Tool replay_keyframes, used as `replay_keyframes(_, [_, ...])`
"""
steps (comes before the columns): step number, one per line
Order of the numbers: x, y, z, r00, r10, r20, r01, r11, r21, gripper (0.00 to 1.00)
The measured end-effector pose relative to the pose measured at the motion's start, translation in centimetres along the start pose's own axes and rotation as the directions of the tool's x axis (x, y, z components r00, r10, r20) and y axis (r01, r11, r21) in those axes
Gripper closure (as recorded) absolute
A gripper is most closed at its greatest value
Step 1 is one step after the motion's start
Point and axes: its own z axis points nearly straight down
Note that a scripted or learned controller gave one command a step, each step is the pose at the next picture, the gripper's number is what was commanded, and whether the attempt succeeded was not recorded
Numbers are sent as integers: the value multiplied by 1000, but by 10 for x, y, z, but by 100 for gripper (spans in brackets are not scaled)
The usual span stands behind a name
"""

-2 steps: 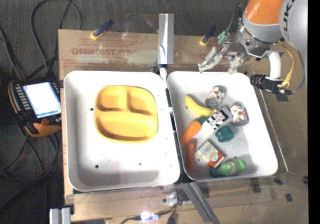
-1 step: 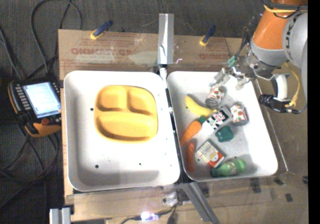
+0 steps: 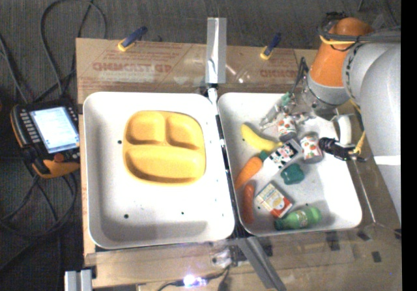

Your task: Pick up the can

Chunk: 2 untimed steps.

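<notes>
From my remote desk: the black handheld control pendant with a lit screen rests off the bench at far left. Beside it, the left shallow white bin carries a yellow moulded plastic tray with three compartments. The right shallow white bin holds the clutter: a yellow banana, an orange carrot with a reddish sausage-shaped piece below it, a small white and red carton, a green plastic bottle lying on its side and a teal block. The small white can with red printing lies on the bin floor right of centre, with a similar white-and-red container close by on its left.

The grey arm's two-finger gripper hangs low over the bin's far edge, just above that second container and near the can, but not on it. Whether it is wide or narrow I cannot tell from this slant. Nothing is visibly held. By my reading, the approach is under way, while the grasp and the lift are both left to do
</notes>
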Motion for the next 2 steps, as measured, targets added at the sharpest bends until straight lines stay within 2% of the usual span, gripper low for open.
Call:
replay_keyframes(1, [1,1,-11,1000,-1,0,1,1000,-2,100])
replay_keyframes(2, [47,13,-115,994,113,-3,-113,994,9,100])
